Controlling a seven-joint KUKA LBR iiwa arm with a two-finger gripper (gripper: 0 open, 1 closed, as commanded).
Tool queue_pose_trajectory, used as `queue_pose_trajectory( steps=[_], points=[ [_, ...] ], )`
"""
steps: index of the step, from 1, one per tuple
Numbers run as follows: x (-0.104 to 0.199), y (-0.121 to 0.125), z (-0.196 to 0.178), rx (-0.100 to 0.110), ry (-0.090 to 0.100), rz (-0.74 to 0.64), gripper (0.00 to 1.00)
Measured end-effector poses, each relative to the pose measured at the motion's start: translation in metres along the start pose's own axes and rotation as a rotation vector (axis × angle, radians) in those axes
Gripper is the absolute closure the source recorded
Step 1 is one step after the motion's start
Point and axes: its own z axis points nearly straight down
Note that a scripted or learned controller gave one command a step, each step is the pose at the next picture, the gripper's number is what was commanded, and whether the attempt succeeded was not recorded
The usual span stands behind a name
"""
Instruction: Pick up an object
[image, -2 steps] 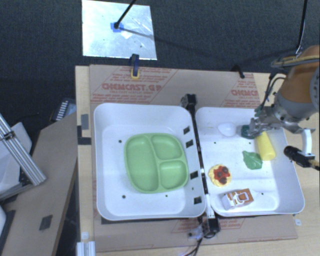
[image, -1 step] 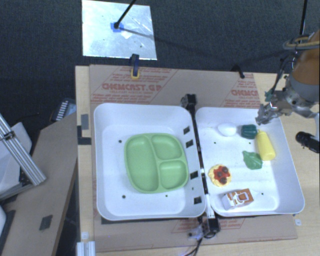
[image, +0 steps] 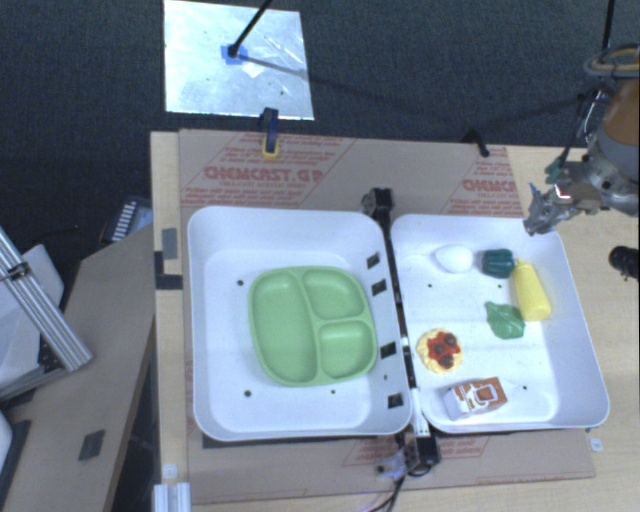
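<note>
The right bin (image: 580, 400) holds a white egg-shaped object (image: 454, 259), a dark teal object (image: 497, 263), a yellow bottle (image: 530, 291), a green crumpled item (image: 506, 320), a small pizza-like disc (image: 441, 349) and a small orange-and-white carton (image: 475, 396). My gripper (image: 541, 216) hangs above the bin's far right corner, up and to the right of the teal object. Nothing is seen in its grasp.
The left bin (image: 215, 400) holds a green divided plate (image: 308, 325). A black divider (image: 392, 300) runs between the bins. Both rest on a cardboard sheet (image: 300, 170). A shiny sheet (image: 238, 58) lies at the back, and an aluminium rail (image: 40, 310) stands left.
</note>
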Motion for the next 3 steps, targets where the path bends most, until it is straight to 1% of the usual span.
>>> queue_pose_trajectory(
  steps=[1, 3],
  points=[
    [0.046, 0.001, 0.011, 0.005, 0.003, -0.003, 1.00],
    [0.155, -0.005, 0.038, 0.006, 0.004, -0.004, 1.00]
  ],
)
